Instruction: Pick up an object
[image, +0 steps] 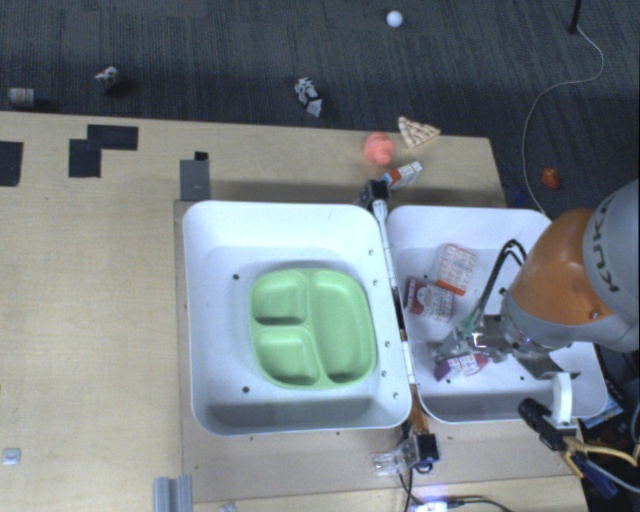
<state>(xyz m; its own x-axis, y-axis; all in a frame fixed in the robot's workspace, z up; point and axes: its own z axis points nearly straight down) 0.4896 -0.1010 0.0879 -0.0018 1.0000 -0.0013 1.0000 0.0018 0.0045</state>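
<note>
We're at the reach-and-grasp step. The arm (575, 275) comes in from the right and the tool (468, 345) is low in the right bin (500, 400), over the small pile of packets.

Tool state: we cannot tell whether it is apart or together. It is small, dark and mixed in with the clutter under the wrist. Nothing is visibly clamped in it, so we don't count a pick yet.

Candidate things, all in the right bin:
- red-and-white packet (463, 365) right at the tool tip, touching or just under it; likeliest target
- dark red packet (425, 298) just up-left of the tool
- checked pink wrapper (456, 267) further toward the far wall, apart from the tool

Next move, as we judge it: settle onto one packet, clamp, lift straight up. The packets are flat and thin, so a grab could slide off or catch two at once. The bin's left wall is near, so keep clear of it.

Surroundings: the left bin (215, 300) holds a green divided tray (312, 325). The counter (90, 330) is light wood with a few black patches at top left. A pink ball (378, 149) and a wedge-shaped toy (417, 131) sit near the counter's far edge. Beyond is dark carpet (200, 50) with scattered bits and a cable at top right.
</note>
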